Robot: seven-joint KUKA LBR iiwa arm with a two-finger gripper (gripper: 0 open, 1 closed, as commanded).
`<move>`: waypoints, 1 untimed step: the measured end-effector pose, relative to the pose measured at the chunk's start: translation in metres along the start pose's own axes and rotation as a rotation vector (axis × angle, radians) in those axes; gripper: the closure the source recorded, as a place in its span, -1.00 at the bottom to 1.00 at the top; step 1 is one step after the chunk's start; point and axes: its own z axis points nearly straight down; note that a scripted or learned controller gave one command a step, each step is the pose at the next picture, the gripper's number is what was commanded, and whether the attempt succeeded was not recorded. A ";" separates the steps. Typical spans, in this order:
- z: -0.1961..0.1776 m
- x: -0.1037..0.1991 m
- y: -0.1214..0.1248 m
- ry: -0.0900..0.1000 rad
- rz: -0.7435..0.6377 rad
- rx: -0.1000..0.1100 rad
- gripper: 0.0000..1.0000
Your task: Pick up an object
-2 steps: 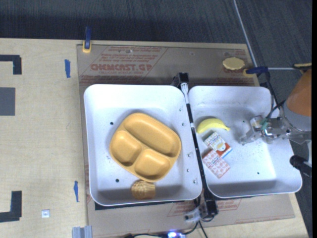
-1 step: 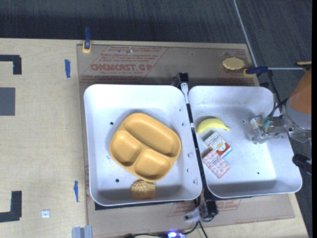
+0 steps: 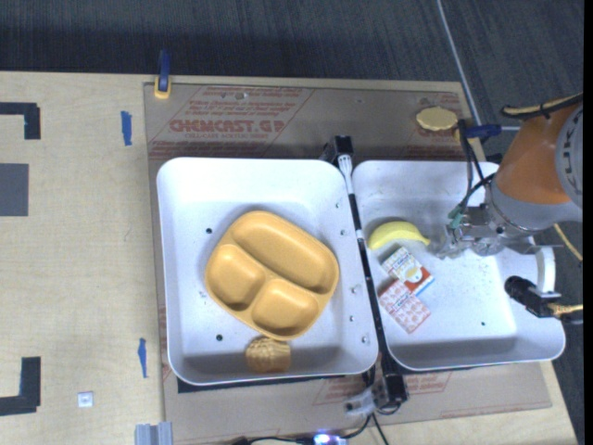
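The right bin (image 3: 482, 341) holds a yellow banana (image 3: 397, 235) near its left wall. A small white and orange carton (image 3: 408, 269) lies just below the banana, and a red patterned packet (image 3: 405, 307) lies below that. My gripper (image 3: 460, 235) hangs low over the upper middle of the right bin, a short way right of the banana, with nothing visibly held. The left bin (image 3: 185, 202) contains a large yellow divided plate (image 3: 269, 272) and a small tan ridged piece (image 3: 269, 352) at its front edge.
A tan disc (image 3: 437, 119) rests on the brown board behind the right bin. The arm's orange band (image 3: 537, 165) and grey wrist overhang the bin's right side. A black fitting (image 3: 526, 295) juts over the right rim. Cables run between the bins.
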 end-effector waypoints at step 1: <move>-0.043 -0.051 -0.063 0.001 0.003 0.003 1.00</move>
